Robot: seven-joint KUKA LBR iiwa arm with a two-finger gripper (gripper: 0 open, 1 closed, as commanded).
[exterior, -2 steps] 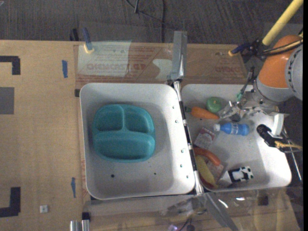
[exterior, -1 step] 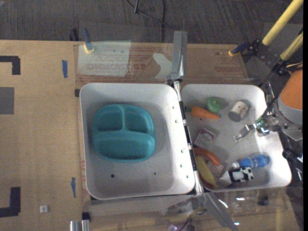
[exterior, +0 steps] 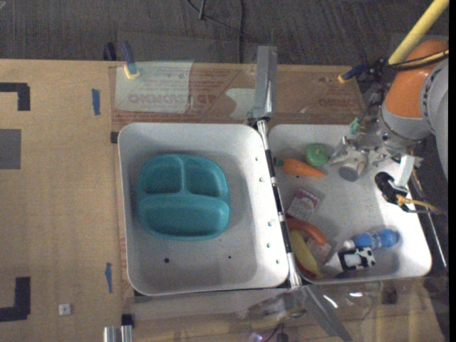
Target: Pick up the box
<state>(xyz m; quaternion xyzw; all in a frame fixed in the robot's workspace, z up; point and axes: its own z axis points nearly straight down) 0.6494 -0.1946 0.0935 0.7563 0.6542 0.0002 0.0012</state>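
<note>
Over the right white bin (exterior: 417, 258) we hang our gripper (exterior: 354, 164), whose state we cannot tell; the small flat pink-and-white box (exterior: 304, 204) lies below it, mid-bin, beside the orange carrot (exterior: 302, 167).

Two bins side by side on bench; left bin (exterior: 135, 262) holds divided plate (exterior: 183, 195); right bin (exterior: 413, 258) holds carrot (exterior: 302, 167) at rear left, box (exterior: 303, 204) just in front of it, banana (exterior: 304, 254) front left, bottle (exterior: 377, 239) front right; gripper (exterior: 354, 164) over rear of right bin.
</note>
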